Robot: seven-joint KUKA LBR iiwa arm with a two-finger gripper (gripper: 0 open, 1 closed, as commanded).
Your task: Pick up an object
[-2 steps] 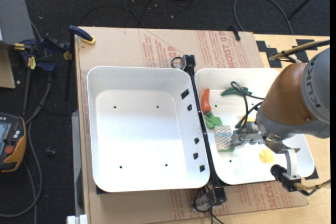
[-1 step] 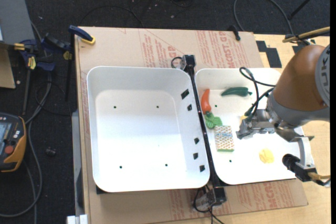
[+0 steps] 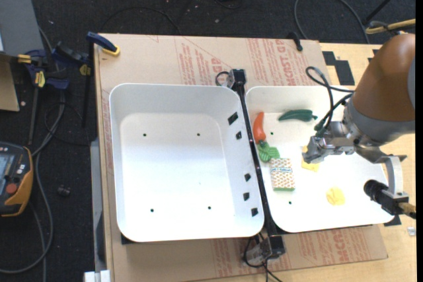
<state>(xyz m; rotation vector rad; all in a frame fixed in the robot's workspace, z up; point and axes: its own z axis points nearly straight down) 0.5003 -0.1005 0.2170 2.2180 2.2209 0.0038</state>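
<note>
Camera view from above the bench: the grey arm, its orange band uppermost, reaches in from the right over the right-hand white bin, one of two shallow bins set side by side on a plywood board. The gripper hangs low in the middle of that bin, directly above a small yellow piece that peeks out beneath it. Whether the tool touches the piece, or how it is set, cannot be told from this slant, since the wrist body hides the tip.

Other objects lie scattered in the same bin. A red-orange pepper rests against the bin's left wall, with a green ridged toy just below it and a patterned card-like packet just beside that. A dark green curved pod lies near the far wall, apart from the gripper. A second yellow object sits nearer the front, well apart from the first.

The left-hand white bin shares a black divider clip line with its neighbour. Cables trail across the dark floor beyond the board.
</note>
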